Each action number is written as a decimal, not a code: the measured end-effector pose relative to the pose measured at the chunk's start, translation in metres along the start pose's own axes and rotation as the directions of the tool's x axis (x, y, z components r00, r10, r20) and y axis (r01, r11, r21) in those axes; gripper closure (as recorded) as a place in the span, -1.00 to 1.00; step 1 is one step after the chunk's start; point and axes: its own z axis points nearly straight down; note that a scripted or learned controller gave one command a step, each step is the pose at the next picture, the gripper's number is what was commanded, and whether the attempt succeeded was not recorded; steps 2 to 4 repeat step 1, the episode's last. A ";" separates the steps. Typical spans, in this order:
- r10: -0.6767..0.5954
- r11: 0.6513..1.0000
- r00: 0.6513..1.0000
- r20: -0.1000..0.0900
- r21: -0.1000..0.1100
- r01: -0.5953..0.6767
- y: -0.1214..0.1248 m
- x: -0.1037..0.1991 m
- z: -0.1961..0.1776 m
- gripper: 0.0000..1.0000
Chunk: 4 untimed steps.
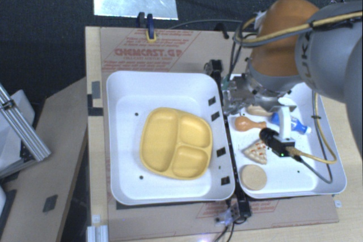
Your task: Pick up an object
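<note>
The arm (295, 48) is hanging over the right bin (326, 178) at centre right, putting its hand within reach of the drumstick (249, 123); hand's state unclear.

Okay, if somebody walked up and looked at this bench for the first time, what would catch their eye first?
Probably the big yellow divided plate, lying alone in the left bin. Next, the grey arm with its orange band looming over the right bin, where small things cluster: a pizza slice, a round cracker, a chicken drumstick and a blue and white bottle.
</note>
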 end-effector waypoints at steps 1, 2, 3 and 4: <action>0.001 1.000 1.000 0.000 0.001 -0.001 -0.024 0.049 0.012 1.00; 0.001 1.000 1.000 0.000 0.001 -0.001 -0.024 0.049 0.012 1.00; 0.001 1.000 1.000 0.000 0.001 -0.001 -0.024 0.049 0.012 1.00; 0.001 1.000 1.000 0.000 0.001 -0.001 -0.024 0.049 0.012 1.00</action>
